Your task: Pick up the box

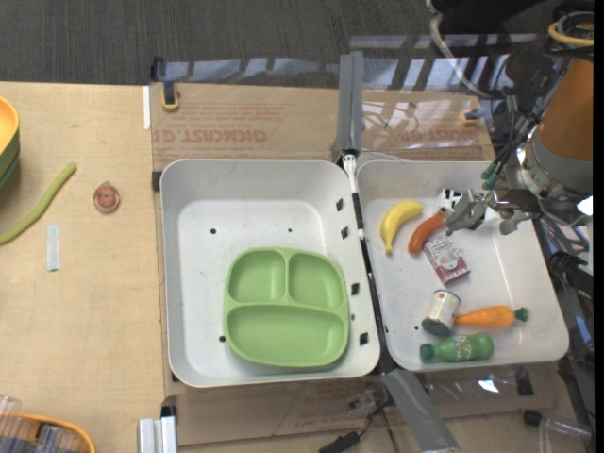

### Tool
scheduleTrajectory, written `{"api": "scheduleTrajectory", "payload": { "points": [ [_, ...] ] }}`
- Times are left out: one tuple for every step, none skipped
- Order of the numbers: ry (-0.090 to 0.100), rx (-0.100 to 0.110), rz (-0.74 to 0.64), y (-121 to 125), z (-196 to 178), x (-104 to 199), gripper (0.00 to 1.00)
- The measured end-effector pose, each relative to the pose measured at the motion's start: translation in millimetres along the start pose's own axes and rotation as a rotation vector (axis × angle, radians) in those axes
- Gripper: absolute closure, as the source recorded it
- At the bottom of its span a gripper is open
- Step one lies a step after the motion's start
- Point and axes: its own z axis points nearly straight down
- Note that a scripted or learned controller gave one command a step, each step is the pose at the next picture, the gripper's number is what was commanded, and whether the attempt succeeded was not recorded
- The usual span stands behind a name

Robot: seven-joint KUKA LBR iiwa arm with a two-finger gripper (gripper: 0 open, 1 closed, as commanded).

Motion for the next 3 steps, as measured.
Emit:
{"api": "scheduleTrajectory", "payload": {
  "points": [
    [0.0, -0.001, -0.115, 9, 50, -20, 0.0],
    [0.0, -0.003, -0.052, 29, 173, -43, 0.0],
    [0.0, -0.001, -0.048, 28, 165, -44, 1.0]
  ]
}}
